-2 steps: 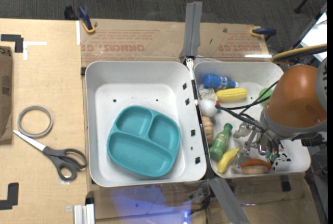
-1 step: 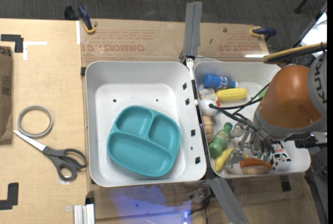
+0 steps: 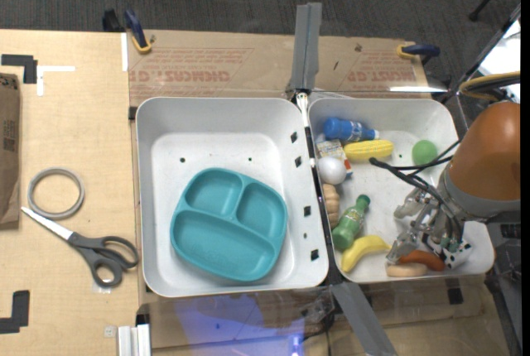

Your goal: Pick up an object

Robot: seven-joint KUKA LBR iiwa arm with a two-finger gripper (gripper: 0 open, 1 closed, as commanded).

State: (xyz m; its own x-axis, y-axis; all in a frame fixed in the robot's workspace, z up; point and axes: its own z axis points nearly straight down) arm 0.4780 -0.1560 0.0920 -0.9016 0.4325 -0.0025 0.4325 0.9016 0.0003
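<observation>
The gripper (image 3: pixel 411 237) is seen just above an orange carrot (image 3: pixel 411 267); a yellow banana (image 3: pixel 362 251) is beside it; whether it is open cannot be told.

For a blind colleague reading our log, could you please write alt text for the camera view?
A grey robot arm with an orange band reaches from the right, its gripper low in the right bin among toy foods: a banana, a green bottle, corn, a blue bottle. The left bin holds a teal divided plate; scissors and a tape roll lie left.

Grey arm (image 3: pixel 489 201) with orange band, black cables, bare-metal pincer (image 3: pixel 418 230) with linkages.
</observation>
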